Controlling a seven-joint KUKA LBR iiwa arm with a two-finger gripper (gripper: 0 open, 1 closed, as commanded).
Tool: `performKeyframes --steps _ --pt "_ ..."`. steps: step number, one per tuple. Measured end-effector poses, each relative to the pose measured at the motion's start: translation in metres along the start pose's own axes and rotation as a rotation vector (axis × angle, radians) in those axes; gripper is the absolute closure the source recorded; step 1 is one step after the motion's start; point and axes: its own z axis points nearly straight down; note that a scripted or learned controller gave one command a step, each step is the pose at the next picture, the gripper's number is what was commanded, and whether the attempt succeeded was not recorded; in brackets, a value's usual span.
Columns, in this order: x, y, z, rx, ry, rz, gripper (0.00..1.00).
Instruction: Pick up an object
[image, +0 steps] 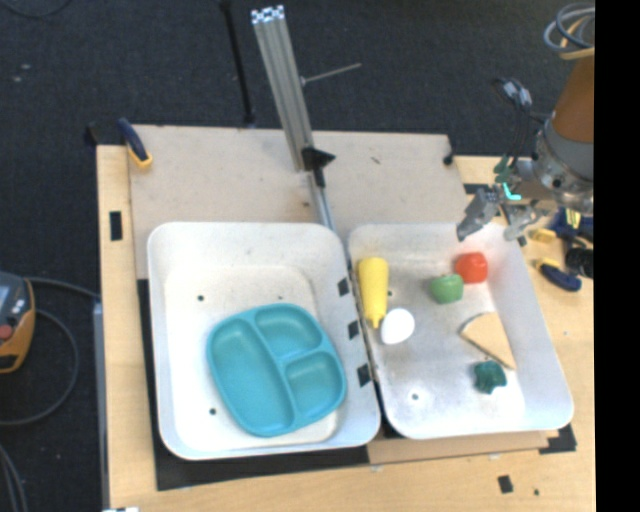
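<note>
The right bin (535, 400) holds several small objects: a yellow banana-like piece (372, 288), a white egg (398, 326), a green apple (447, 288), a red tomato (471, 267), a tan wedge (490, 340) and a small dark green piece (488, 376). My gripper (496, 224) hangs over the bin's back right corner, just above and behind the red tomato. Its fingers stand apart, open, with nothing between them.
The left bin (170, 260) holds a blue divided plate (277, 368). A slanted aluminium post (290, 100) rises behind the gap between the bins. Blue and yellow tools (560, 270) lie off the right bin's right edge.
</note>
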Motion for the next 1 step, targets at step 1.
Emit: performKeyframes --steps 1 --pt "0.0000 0.0005 -0.0011 -0.002 0.000 0.000 0.00"
